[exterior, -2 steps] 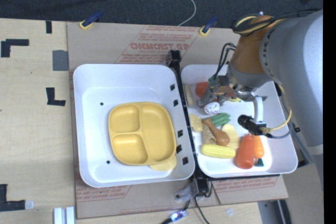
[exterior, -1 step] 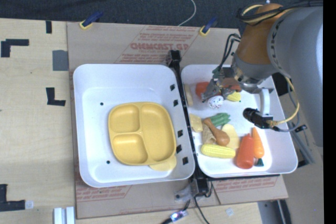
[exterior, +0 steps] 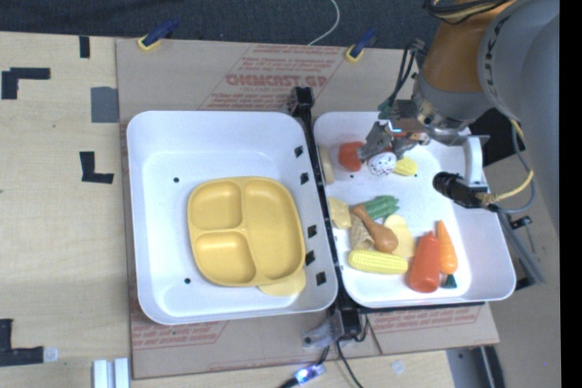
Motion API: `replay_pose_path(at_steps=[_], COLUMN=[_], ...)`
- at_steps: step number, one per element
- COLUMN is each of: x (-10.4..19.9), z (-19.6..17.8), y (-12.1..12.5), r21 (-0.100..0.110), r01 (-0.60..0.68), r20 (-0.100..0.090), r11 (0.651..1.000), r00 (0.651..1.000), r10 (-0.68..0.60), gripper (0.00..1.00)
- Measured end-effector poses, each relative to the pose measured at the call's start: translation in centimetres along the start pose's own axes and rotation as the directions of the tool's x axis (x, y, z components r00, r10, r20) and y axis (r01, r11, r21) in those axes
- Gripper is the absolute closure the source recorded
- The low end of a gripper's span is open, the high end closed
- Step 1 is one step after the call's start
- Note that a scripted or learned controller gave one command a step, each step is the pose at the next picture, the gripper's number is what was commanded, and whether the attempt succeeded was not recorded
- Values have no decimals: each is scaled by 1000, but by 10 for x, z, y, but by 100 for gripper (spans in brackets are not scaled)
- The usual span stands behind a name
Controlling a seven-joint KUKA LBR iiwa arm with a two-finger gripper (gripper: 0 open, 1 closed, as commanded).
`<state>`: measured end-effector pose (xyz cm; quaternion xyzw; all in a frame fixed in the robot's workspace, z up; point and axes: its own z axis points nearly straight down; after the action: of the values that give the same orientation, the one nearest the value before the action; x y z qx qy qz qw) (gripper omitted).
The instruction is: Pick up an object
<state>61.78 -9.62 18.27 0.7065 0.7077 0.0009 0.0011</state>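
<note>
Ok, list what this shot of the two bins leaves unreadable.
- Gripper: its fingertips blur into the small items beneath it in the right bin, so its state is unreadable.
- White speckled item: too small to identify.
- Pale yellow piece: mostly hidden under the yellow divided plate in the left bin.
- Arm: cut off by the frame's right edge.

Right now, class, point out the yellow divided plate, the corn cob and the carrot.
yellow divided plate [exterior: 211,212], camera view, bare upper-left compartment.
corn cob [exterior: 376,263], camera view, middle of cob.
carrot [exterior: 424,263], camera view, orange body.
</note>
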Motion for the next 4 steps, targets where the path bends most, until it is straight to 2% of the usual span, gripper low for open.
replay_pose_path(at_steps=[1, 2, 3, 4], x=[1, 37, 61, 49], z=[-45, -51, -34, -51], y=[1, -31, -58, -59], r21=[-1, 6, 8, 3], r01=[0, 2, 1, -1], r20=[0, -1, 0, 0], r11=[1000, 1000, 1000, 1000], r00=[1000, 1000, 1000, 1000], r10=[0, -2, -1, 1], gripper=[100, 100, 100, 100])
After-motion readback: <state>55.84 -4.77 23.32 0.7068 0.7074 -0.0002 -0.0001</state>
